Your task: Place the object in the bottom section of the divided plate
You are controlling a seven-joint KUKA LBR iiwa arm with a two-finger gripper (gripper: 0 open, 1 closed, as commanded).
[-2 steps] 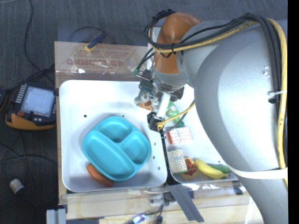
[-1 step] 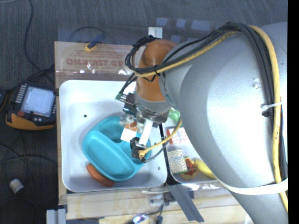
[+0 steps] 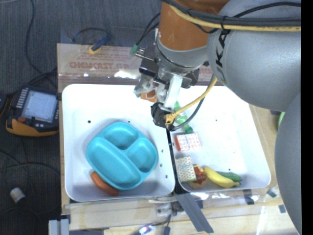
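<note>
Teal divided plate [image 3: 122, 153] in left bin [image 3: 78, 112], banana [image 3: 220, 178] in right bin [image 3: 235, 131]

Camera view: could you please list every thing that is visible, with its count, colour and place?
shallow white plastic bins: two, white, side by side
light blue plastic divided plate: one, light blue, left bin
rounded orange-red object: one, orange-red, left bin, partly under the plate
small patterned boxes: two, white and red, right bin, left side
yellow banana: one, yellow, right bin, near side
small green item: one, green, right bin, far side
handheld screen unit: one, black and orange, left of the bins
grey robot arm: one, grey with orange band, from the right
gripper: one, silver, above the bins' far edge
</note>
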